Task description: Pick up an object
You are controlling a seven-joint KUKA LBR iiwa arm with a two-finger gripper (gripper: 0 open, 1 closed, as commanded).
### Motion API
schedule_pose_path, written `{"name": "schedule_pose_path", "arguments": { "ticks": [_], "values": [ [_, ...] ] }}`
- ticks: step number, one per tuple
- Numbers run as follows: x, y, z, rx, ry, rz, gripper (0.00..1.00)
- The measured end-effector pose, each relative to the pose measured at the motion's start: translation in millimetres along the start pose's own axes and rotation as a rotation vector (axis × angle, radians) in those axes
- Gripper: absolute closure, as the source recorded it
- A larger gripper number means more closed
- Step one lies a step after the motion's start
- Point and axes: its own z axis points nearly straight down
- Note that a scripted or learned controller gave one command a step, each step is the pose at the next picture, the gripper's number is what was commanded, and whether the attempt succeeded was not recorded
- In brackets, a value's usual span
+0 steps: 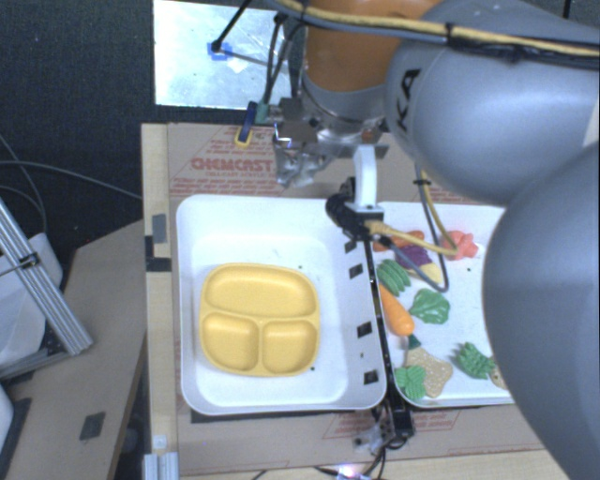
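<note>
Carrot (398,315) lies in the right bin (469,281) beside the divider, lengthwise near-to-far. Gripper (298,171) hangs up-left of it, over the far rim of the left bin (187,234). Open or closed? Can't tell.

A robotics lab or test cell is shown. A large grey robot arm (487,112) with an orange band (361,28) is seen reaching in from three o'clock. On the surface, a white bin (187,281) at seven o'clock and a second bin (466,286) at four o'clock are set on printed packing cardboard (225,164). An aluminium framing rail (42,300) is seen at nine o'clock, loose cables (56,178) at ten o'clock, and dark cloth (75,75) at eleven o'clock. Plastic toy vegetables (429,306) and a yellow divided plate (260,317) are laid in the bins.
</note>
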Motion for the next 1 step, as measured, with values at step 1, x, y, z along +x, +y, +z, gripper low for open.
{"name": "schedule_pose_path", "arguments": {
  "ticks": [1],
  "values": [
    [29.6, -69.1, -68.5, 0.01, -0.002, 0.0, 1.0]
  ]
}}
